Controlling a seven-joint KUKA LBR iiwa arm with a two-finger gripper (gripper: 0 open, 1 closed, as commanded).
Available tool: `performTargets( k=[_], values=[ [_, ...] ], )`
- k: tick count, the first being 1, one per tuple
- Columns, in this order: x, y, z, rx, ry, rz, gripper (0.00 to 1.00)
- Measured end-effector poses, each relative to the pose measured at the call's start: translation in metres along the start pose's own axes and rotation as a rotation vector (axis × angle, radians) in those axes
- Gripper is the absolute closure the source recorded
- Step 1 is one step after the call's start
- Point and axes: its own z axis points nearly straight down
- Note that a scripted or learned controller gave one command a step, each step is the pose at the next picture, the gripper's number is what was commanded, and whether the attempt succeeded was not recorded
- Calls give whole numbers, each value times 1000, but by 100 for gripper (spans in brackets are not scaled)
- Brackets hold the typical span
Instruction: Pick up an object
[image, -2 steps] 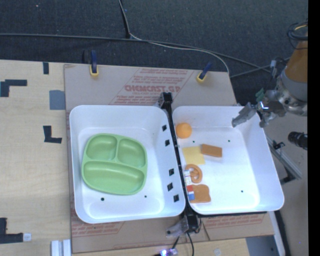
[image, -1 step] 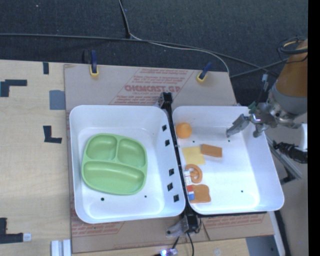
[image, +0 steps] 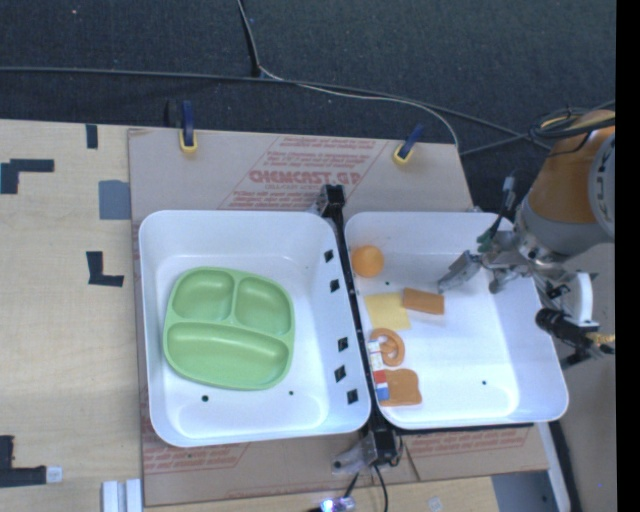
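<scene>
- The hand (image: 468, 270) hangs over the right bin (image: 500, 390), near its upper right part, with the arm (image: 565, 195) reaching in from the right side
- The dark fingers (image: 455, 273) point left and down toward the toy food; how wide they stand cannot be told from this slant, and nothing shows between them — so I judge the hand carries nothing
- Nearest candidate is the brown slab (image: 423, 301), lying flat just left of and below the fingertips, apart from them
- Just beside it lies the yellow square (image: 387, 311); the orange ball (image: 368, 261) sits above that, close to the divider between the bins
- Lower down are the pretzel-like ring (image: 388, 347) and the toast-shaped piece (image: 402, 387), both near the left wall of the right bin
- The left bin (image: 160, 240) holds a green divided plate (image: 229, 327), well apart from the hand
- Judgement: the step in hand is the approach, with the grasp not yet made
- To do it well, centre over one piece only — the brown slab looks easiest — and turn the wrist so the fingers straddle its short side
- Come straight down until the tips reach the bin floor, since the piece is thin and flat
- Risk: the tips may slide over the slab, or nudge it onto the yellow square
- Both bins rest on a cardboard sheet (image: 290, 170) clamped to the table (image: 50, 300)
</scene>
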Motion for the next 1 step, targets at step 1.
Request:
performTargets(
  k=[1],
  values=[
    [-3,2,45,2,0,0,0]
  ],
)
